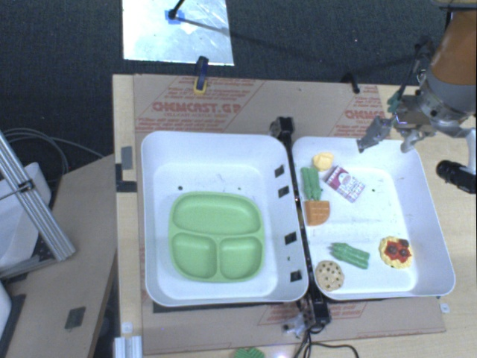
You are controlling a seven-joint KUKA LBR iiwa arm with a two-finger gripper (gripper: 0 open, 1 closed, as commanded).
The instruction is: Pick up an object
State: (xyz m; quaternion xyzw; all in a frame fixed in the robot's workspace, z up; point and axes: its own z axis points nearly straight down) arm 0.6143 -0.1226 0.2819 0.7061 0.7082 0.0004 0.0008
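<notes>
Camera view: board under the bins reads "CHEMCAST"; jaws spread open, holding nothing, above right bin.

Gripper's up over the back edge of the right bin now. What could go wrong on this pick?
1. The gripper hangs open above the right bin's back rim; a straight descent may strike it.
2. The carrot lies against the divider wall, leaving little finger room.
3. The yellow piece and red packet sit close together; fingers might nudge one while closing on the other.
</notes>
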